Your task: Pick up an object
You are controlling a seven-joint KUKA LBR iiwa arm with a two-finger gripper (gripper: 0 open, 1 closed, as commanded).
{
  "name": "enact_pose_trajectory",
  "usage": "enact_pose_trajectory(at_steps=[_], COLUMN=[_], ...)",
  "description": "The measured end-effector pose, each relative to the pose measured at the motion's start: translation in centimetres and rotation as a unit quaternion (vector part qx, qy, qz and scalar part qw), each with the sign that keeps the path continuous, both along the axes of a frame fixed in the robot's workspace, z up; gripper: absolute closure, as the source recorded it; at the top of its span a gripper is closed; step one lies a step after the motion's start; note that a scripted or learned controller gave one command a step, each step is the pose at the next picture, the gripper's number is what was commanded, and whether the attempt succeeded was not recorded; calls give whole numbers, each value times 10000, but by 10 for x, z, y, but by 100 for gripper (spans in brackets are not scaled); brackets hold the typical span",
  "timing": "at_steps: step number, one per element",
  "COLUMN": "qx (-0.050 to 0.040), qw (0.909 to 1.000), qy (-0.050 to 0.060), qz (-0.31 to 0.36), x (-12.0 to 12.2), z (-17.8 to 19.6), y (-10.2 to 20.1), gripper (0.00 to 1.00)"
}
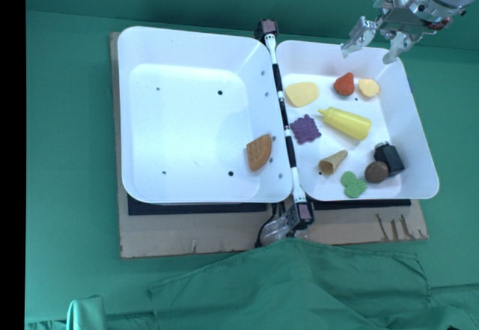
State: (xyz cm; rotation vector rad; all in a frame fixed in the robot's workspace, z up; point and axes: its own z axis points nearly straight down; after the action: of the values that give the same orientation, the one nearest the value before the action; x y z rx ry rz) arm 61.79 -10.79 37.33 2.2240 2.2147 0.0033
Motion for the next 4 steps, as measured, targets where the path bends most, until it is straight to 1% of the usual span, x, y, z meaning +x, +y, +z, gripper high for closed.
enact_pose_trajectory(at_steps=[1, 2, 3, 4], qx=[-7, -4, -33, -24], qw=[10000, 10000, 10000, 10000], qy=[40, 28, -94, -55], qz=[-24, 13, 0, 18], x=[-33, -6, -51, 22], z=[-89, -187, -187, -188], y=[-43, -33, -30, -40], gripper=[0, 0, 0, 0])
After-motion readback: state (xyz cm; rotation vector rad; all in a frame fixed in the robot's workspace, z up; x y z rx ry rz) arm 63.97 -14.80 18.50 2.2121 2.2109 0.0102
